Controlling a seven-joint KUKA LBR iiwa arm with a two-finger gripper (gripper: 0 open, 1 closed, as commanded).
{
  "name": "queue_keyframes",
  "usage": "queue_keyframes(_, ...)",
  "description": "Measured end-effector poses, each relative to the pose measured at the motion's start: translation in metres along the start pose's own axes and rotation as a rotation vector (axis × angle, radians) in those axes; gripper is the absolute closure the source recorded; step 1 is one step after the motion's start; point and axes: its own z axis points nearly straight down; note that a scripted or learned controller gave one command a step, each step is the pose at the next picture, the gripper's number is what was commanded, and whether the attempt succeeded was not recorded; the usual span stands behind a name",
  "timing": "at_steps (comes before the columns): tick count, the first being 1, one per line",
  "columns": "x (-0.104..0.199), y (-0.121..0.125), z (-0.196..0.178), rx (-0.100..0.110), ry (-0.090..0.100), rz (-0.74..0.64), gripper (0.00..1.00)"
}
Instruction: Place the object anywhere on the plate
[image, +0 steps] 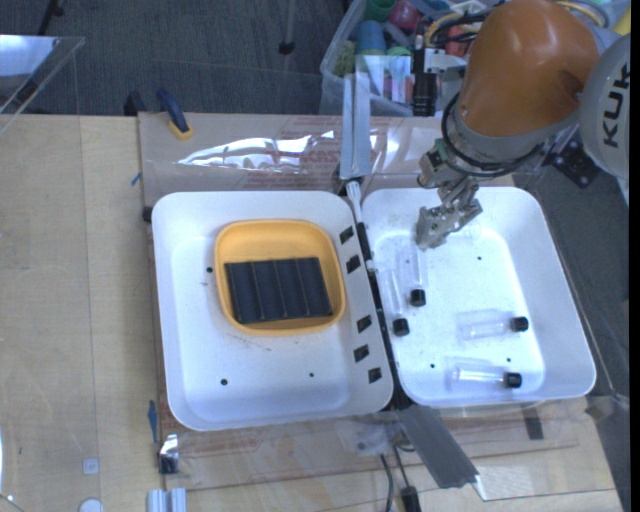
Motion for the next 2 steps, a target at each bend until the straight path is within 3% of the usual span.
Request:
queue_keyframes(1,0.0,0.0,0.0,0.0,0.0,0.0,0.0)
queue_keyframes(2,0.064,0.011,-0.129,0.005,0.001,-0.314,0.0)
